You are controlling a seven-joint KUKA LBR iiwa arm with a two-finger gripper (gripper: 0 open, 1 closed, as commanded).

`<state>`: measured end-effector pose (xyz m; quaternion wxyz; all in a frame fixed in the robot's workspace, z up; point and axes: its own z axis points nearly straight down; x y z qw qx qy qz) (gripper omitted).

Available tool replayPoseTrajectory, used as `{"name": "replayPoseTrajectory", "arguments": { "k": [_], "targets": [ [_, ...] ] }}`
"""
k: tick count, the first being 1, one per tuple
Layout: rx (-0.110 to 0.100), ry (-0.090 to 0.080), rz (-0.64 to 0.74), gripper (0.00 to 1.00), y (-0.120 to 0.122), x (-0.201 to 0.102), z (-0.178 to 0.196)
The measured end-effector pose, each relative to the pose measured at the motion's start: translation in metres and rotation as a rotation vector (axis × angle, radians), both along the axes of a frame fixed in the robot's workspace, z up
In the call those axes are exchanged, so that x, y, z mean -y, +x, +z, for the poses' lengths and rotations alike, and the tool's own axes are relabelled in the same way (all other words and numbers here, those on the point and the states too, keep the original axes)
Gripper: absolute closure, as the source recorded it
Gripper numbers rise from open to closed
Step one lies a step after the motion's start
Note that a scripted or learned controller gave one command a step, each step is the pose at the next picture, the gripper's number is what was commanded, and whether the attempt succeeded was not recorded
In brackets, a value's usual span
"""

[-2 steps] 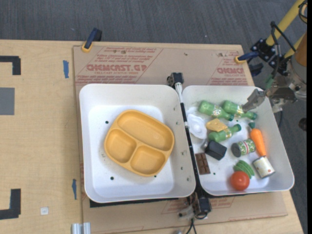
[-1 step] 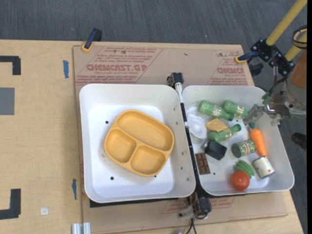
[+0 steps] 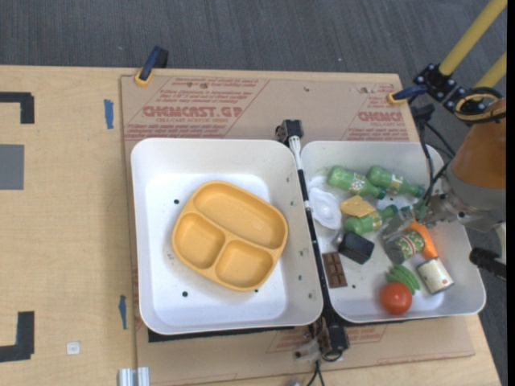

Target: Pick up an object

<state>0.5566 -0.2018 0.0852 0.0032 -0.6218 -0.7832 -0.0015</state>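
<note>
The right bin (image 3: 463,308) holds a heap of toy food. Two green bottles (image 3: 355,181) (image 3: 393,180) lie at its back, with a yellow piece (image 3: 359,207) and a third green bottle (image 3: 368,221) under them. A black block (image 3: 356,248), a grey can (image 3: 400,246), an orange carrot (image 3: 424,239), a white can (image 3: 435,276), a green vegetable (image 3: 403,278) and a red tomato (image 3: 396,297) lie nearer the front. My gripper (image 3: 422,213) is low over the bin's right side, just above the carrot and grey can.
The left bin (image 3: 153,215) holds a yellow divided plate (image 3: 229,235). A white lid-like piece (image 3: 324,207) and a brown bar (image 3: 334,270) lie by the right bin's left wall. The orange-banded arm (image 3: 485,155) stands over the bin's right rim. Clamps and cables sit behind.
</note>
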Motion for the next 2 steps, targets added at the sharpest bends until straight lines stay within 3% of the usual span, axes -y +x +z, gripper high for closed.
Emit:
{"name": "replayPoseTrajectory", "arguments": {
  "k": [1,2],
  "targets": [
    [0.008,-0.006,-0.001,1.00,0.002,0.002,0.010],
    [0.001,-0.006,-0.173,1.00,-0.004,-0.076,0.100]
  ]
}}
